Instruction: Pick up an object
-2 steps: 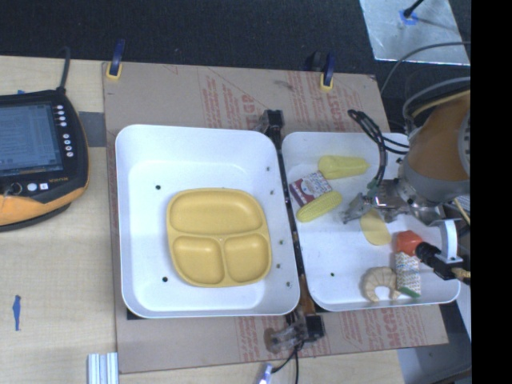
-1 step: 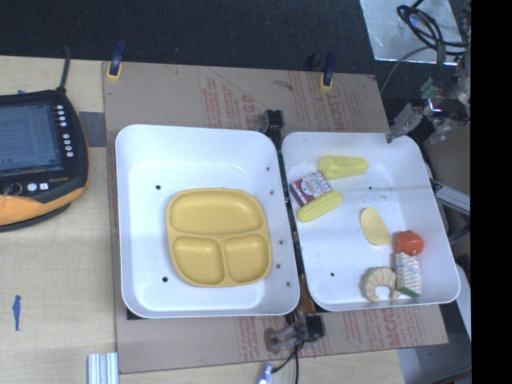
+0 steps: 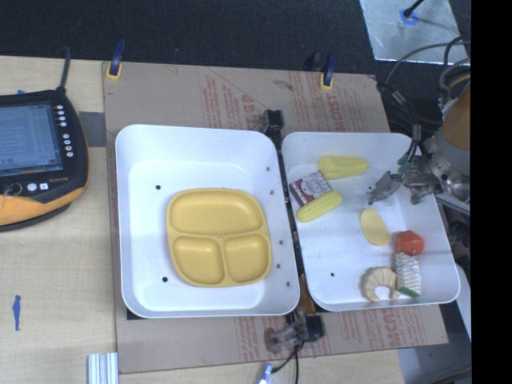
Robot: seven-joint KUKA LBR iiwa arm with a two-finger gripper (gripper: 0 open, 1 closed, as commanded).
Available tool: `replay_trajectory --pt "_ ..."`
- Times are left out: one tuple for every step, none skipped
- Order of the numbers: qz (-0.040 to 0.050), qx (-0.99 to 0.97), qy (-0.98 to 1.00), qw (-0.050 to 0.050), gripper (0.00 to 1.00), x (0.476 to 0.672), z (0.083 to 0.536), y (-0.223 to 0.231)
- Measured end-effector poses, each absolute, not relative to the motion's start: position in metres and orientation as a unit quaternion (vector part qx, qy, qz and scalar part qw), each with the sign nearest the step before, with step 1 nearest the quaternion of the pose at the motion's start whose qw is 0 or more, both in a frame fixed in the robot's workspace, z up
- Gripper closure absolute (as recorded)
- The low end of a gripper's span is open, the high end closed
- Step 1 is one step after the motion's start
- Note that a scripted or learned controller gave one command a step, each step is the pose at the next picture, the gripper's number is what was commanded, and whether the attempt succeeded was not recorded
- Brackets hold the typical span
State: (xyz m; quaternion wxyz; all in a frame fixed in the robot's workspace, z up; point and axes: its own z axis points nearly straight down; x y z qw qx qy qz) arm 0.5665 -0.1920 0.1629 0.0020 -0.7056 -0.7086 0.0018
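Approach step: gripper (image 3: 385,187) hovers over the right bin (image 3: 344,294) with fingers spread and nothing between them; closest pick is the yellow oval piece (image 3: 374,226) just nearer, so next move calls for shifting over it, dropping, then closing.

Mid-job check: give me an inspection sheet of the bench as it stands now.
Surface: cardboard sheet under two white bins, left bin and right bin.
Job's things: right bin holds two corn cobs, packet, yellow piece, red piece, croissant.
Clutter: yellow divided tray in left bin.
Gripper: gripper above right bin, holding nothing.
Cables: black cables at upper right.
Surroundings: handheld control panel at left.
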Motion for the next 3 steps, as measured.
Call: replay_trajectory --pt "0.0019 -0.705 -0.709 0.002 0.0 0.555 0.091 -0.186" --pt "0.0026 -0.704 -0.71 0.002 1.0 0.555 0.102 -0.187" --pt "0.0006 -0.706 -0.708 0.0 1.0 0.538 0.163 -0.209"
